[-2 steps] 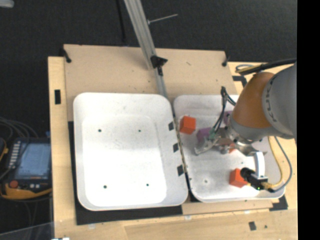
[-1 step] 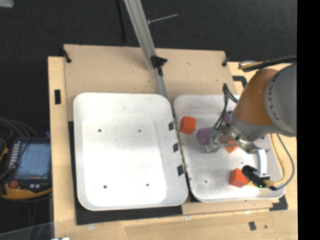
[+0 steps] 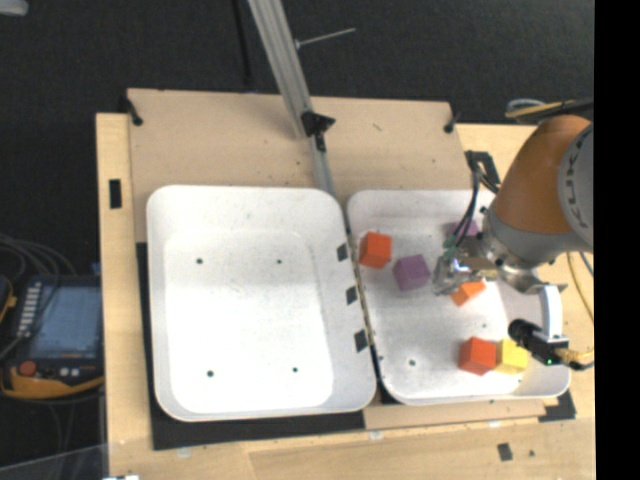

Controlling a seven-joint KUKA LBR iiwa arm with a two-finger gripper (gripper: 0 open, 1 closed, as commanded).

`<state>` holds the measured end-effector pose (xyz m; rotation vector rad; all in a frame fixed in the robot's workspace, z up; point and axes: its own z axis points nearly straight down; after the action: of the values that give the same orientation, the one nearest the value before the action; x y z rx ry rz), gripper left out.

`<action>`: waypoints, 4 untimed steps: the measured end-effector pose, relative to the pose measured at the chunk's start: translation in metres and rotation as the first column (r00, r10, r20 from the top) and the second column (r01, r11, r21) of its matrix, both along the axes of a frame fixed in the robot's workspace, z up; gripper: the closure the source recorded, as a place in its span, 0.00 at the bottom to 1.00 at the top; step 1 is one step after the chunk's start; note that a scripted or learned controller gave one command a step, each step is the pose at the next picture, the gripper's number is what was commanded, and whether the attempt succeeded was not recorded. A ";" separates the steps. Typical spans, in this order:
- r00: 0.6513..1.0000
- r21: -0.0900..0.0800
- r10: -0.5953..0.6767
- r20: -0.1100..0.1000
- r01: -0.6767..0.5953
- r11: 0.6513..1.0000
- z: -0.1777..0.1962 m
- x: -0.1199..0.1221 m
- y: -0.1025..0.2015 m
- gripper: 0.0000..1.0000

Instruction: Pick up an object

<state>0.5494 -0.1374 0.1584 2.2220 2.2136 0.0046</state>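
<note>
Below the tool (image 3: pixel 455 276), in the right bin (image 3: pixel 400 383), lies the candidate object: a small orange piece (image 3: pixel 467 292) just beside and partly under the tool's tip. Whether the tool is spread or pressed together cannot be told from this slanted view, since the wrist hides it, and no piece can be seen held in it. Treat the grasp as not yet made.

To do this step well, you should centre the tool over the small orange piece before descending, so that it straddles the piece rather than nudging it aside. Keep the approach vertical; the purple block (image 3: pixel 411 272) sits just beside the tool on the side away from the arm, and a slanted descent would likely push it. Lift only after the closing is confirmed, and lift straight up.

Farther from the tool, toward the near rim of the bin, an orange-red cube (image 3: pixel 479 355) touches a yellow block (image 3: pixel 514 357); these are well apart from the tip and need no attention. Beyond the purple block, an orange cube (image 3: pixel 375 250) rests near the wall between the bins. The left bin (image 3: pixel 170 218) lies farthest off on the worktop (image 3: pixel 240 138).

Pose: the arm (image 3: pixel 540 193) enters from the right, its orange band above the wrist, the wrist bent downward so the tool hangs low over the bin floor.
</note>
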 end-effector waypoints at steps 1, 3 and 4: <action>1.000 -0.001 0.007 0.004 -0.007 1.000 0.065 0.004 0.000 1.00; 1.000 0.002 0.012 -0.003 -0.012 1.000 0.080 0.030 0.056 1.00; 1.000 0.001 0.010 -0.003 -0.010 1.000 0.073 0.054 0.105 1.00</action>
<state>0.6031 -0.0322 0.2312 2.2125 2.2272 0.0028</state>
